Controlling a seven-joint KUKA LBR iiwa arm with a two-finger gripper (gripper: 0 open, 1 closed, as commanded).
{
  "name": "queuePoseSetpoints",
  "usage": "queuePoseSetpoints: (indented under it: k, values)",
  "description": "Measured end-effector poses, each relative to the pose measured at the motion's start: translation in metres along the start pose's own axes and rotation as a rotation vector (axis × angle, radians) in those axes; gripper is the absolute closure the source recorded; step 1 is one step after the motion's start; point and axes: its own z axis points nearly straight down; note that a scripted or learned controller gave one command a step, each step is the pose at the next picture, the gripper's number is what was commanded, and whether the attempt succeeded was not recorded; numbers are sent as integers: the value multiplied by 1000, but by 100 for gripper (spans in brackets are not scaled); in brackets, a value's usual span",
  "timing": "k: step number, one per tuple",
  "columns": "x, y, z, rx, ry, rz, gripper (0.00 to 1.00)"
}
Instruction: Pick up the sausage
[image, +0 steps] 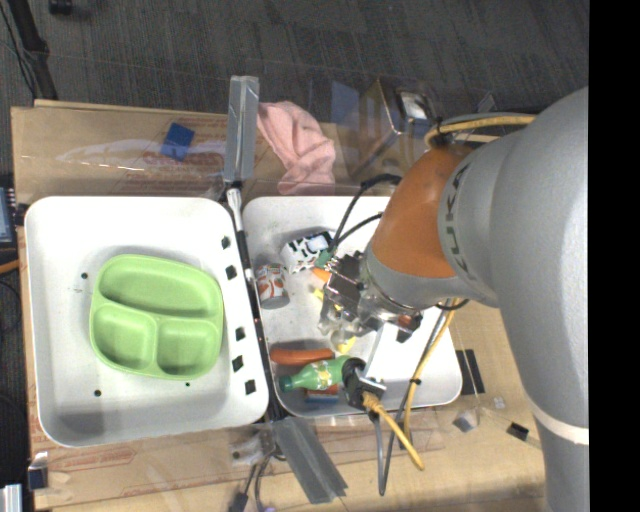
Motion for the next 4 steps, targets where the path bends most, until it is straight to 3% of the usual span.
queuePoseSetpoints:
  k: [4]
  values:
    - [1, 0, -30, 21, -13, -28, 100]
